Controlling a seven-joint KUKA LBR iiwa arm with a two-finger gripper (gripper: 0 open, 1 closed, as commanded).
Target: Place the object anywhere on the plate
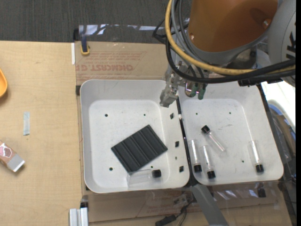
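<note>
Pincer (168, 98) hanging over the left bin's (94, 95) back right corner, can't tell its state tbh, dark ribbed plate (139, 148) lying in that bin, one clear tube (144, 176) just below it touching its edge, four more tubes (212, 138) in the right bin (263, 117)

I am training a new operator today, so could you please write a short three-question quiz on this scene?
1. True or false: the plate lies in the right bin.
2. How many tubes lie in the right bin? A) two B) four C) six
3. Fill in: the tube in the left bin lies just off the plate's ____ corner in the camera view.

Key: 1. False; the plate lies in the left bin. 2. B; one sits at, the others at and. 3. Lower. The gripper hangs above the left bin's far right corner.
</note>
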